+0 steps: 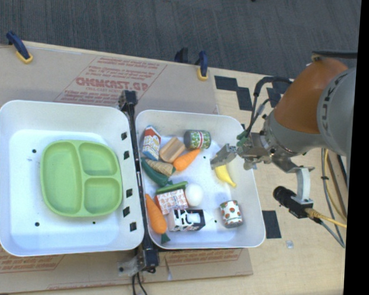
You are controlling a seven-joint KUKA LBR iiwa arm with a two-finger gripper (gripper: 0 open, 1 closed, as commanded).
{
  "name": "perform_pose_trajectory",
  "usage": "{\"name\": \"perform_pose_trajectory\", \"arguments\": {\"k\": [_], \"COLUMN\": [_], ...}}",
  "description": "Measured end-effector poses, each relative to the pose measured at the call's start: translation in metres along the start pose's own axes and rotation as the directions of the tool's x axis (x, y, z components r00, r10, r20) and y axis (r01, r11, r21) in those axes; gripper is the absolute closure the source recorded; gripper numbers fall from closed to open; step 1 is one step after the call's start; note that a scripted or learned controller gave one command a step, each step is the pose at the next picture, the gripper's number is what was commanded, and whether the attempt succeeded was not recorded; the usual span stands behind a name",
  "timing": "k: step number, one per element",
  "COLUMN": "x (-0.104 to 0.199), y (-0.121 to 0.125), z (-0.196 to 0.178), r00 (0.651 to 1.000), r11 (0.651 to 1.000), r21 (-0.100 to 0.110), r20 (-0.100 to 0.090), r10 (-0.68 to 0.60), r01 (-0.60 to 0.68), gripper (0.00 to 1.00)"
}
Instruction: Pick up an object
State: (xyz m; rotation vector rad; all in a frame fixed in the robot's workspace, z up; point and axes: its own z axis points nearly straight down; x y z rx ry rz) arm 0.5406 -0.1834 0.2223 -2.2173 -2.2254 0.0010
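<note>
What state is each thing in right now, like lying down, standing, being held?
Green divided plate: flat in the left bin, nothing on it.
Banana: lying loose in the right bin, just below the gripper.
Green-labelled can: on its side.
Spotted can: lying tilted.
Egg: resting among the packets.
Carrot: lying by the bin wall.

Red lettering, seemingly "CHEMCAST GP", marked the brown board (114, 77) well left of the gripper (224, 156), beyond the bins.
</note>
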Motion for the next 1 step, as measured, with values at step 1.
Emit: {"name": "perform_pose_trajectory", "arguments": {"k": [1], "x": [0.0], "y": [0.0], "z": [0.0], "r00": [1.0], "r11": [1.0], "r21": [0.0], "r20": [0.0], "r10": [0.0], "r01": [0.0], "gripper": [0.0]}}
